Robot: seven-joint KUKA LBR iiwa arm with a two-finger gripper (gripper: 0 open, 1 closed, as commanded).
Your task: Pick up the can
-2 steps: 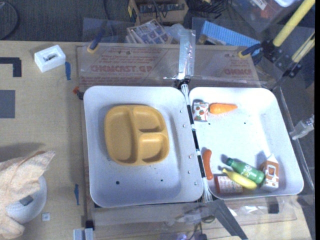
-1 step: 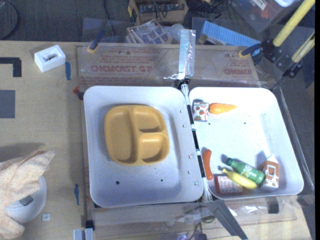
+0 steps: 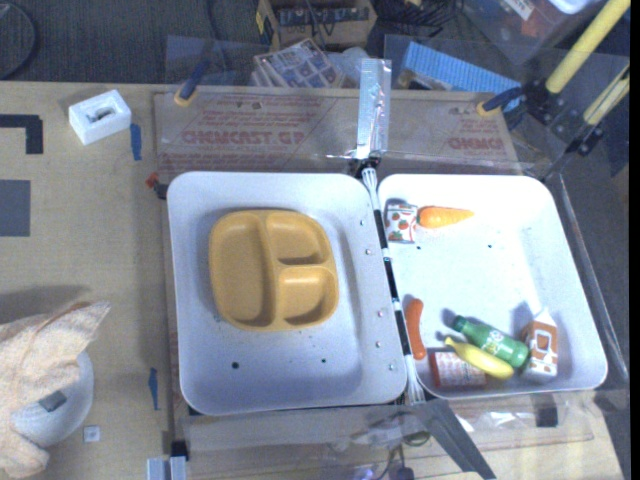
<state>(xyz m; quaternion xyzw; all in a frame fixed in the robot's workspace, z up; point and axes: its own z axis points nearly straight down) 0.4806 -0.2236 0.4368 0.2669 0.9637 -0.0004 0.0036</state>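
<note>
Can [image 3: 452, 370] lies on its side in the right bin's [image 3: 500, 268] near-left corner, touching the banana [image 3: 482, 359]. Can't tell my gripper's state.

Two white bins sit side by side on the tabletop [image 3: 80, 258]. The left bin [image 3: 200, 368] holds a yellow divided tray [image 3: 272, 268]. In the right bin [image 3: 500, 258], a small can [image 3: 400, 221] stands at the far left corner, touching a carrot [image 3: 443, 216]. Near the front edge lie a red can [image 3: 456, 370] on its side, a banana [image 3: 478, 358], a green bottle [image 3: 488, 338] and a small carton [image 3: 541, 346], close together. A red sausage [image 3: 414, 326] lies beside the left wall.
</note>
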